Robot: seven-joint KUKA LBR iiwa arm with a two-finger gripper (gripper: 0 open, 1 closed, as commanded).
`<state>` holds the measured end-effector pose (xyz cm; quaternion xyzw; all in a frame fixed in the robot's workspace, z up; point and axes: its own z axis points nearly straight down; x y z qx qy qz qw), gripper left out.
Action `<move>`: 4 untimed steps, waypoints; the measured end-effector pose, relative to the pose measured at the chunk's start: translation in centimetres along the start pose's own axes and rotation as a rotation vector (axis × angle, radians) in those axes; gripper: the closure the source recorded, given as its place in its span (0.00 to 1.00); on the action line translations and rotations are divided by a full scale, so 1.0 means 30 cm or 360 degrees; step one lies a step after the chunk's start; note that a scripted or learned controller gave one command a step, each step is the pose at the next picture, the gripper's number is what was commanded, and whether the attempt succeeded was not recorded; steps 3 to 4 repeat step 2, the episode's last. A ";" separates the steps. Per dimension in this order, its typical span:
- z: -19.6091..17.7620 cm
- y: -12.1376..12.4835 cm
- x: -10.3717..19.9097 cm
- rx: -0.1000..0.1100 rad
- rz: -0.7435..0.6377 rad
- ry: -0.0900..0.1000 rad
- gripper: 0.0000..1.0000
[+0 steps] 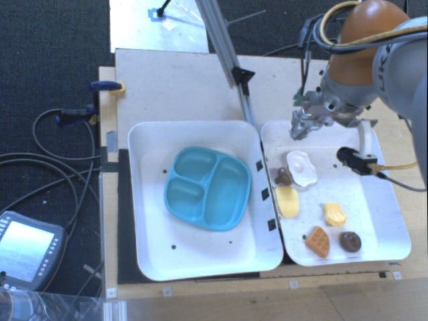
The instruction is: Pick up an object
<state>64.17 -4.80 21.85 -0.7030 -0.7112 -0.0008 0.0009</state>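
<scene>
- Camera view, both bins: the right-hand white bin (394, 243) carries the loose stock, and the left-hand white bin (144, 246) carries a blue divided plate (207, 187) lying flat near its middle.
- Candidate items, all in the right bin and lying loose: a white fried-egg-shaped toy (302, 168), a small dark brown piece (283, 176) touching its left side, a pale yellow piece (288, 201) just below that, a yellow cheese-like block (334, 214), an orange waffle-like piece (318, 241) and a brown doughnut-like piece (350, 241) near the front edge.
- Spacing: the front three items lie apart from one another, which should favour a clean grasp; the egg, brown piece and yellow piece are crowded by the bin's left wall.
- Gripper (299, 130): poised over the rear left corner of the right bin, above and behind the egg toy. Nothing shows between its fingers; whether they are spread or closed cannot be told.
- Judgement: pick not yet made; the egg toy is the nearest candidate.
</scene>
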 end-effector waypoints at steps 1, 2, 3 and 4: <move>-0.046 -0.059 0.175 -0.0001 0.0000 0.0000 1.00; -0.019 -0.116 0.371 0.0002 0.0000 0.0001 1.00; -0.019 -0.116 0.371 0.0002 0.0000 0.0001 1.00; -0.019 -0.116 0.371 0.0002 0.0000 0.0001 1.00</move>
